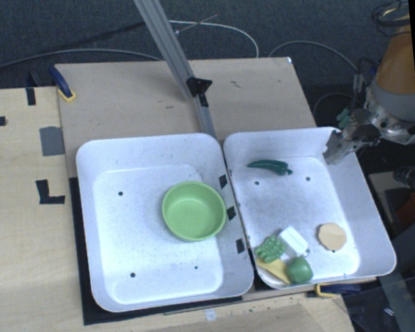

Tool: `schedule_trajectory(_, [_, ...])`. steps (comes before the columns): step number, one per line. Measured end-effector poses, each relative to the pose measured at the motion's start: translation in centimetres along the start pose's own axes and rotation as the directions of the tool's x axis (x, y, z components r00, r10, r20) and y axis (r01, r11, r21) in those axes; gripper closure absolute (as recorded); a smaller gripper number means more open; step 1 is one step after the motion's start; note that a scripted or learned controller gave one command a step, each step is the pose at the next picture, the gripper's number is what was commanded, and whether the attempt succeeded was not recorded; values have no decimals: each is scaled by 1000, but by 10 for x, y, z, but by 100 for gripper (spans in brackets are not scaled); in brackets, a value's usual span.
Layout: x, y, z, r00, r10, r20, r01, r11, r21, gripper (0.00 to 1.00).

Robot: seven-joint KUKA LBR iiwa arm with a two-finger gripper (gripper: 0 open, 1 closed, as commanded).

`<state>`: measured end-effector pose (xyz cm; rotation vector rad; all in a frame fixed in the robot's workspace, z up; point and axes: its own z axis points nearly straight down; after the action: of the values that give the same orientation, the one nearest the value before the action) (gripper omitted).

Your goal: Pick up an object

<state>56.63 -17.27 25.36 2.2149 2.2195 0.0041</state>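
Lying in the right bin (pixel 359 204), the candidate objects sit in two groups relative to the gripper (pixel 334 150), which hangs at that bin's upper right rim: a dark green, curved, pepper-like piece (pixel 269 166) lies to the gripper's left near the far wall, apart from everything else, while the remaining items gather well below the gripper along the near wall. These are a round, flat, tan disc (pixel 332 236), a white rectangular block (pixel 294 240), a knobbly green leafy piece (pixel 269 249), a smooth green rounded piece (pixel 299 270) and a pale yellow piece (pixel 273 271) beneath them; the last four touch or overlap, and the disc stands just beside them. Between the pepper-like piece and this cluster the speckled white bin floor is open. The gripper's dark tip overlaps the rim, and whether it is parted or closed cannot be told; nothing is seen held in it. Farther to the gripper's left, the left bin (pixel 101 209) holds one smooth light-green bowl (pixel 193 211), upright, near the shared wall, with bare floor around it. Both bins are shallow, with rounded corners, and rest on a pale wooden bench (pixel 126 96). A grey metal post (pixel 169 44) slants above the bins. No writing is legible.
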Motion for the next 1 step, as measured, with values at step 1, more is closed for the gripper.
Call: schedule_trajectory(1, [0, 1, -24, 1000, 0, -1, 0, 1000, 4, 100])
